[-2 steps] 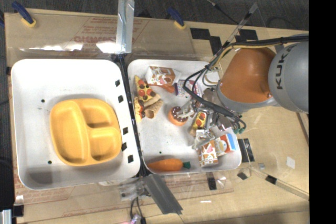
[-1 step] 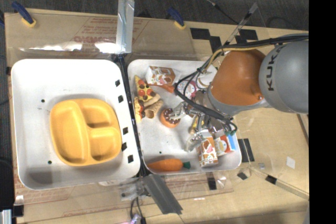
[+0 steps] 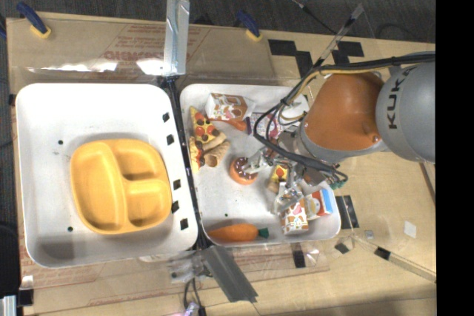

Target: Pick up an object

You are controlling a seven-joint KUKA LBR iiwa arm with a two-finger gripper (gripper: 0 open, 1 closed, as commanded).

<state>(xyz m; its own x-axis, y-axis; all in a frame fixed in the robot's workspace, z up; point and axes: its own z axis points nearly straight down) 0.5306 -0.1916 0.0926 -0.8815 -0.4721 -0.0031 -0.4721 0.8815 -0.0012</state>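
Observation:
The right bin (image 3: 222, 212) holds several toy foods: a pizza slice (image 3: 204, 131), a small brown-and-white carton (image 3: 226, 107), a chocolate donut (image 3: 241, 169), a carrot (image 3: 232, 233) by the front wall, and a little box (image 3: 296, 218) at the front right. My gripper (image 3: 284, 177) hangs low over the right half of this bin, beneath the orange wrist band (image 3: 342, 115) and a tangle of cables. A small yellow-and-red item (image 3: 278, 174) lies right at the gripper, just right of the donut. Whether it is held is hidden.
The left bin (image 3: 37, 115) carries a yellow divided tray (image 3: 118, 183). A second pizza piece (image 3: 198, 153) and a tan cookie (image 3: 212, 159) lie near the divider between the bins. A red-and-blue item (image 3: 323, 203) sits against the right wall. Cardboard surrounds both bins.

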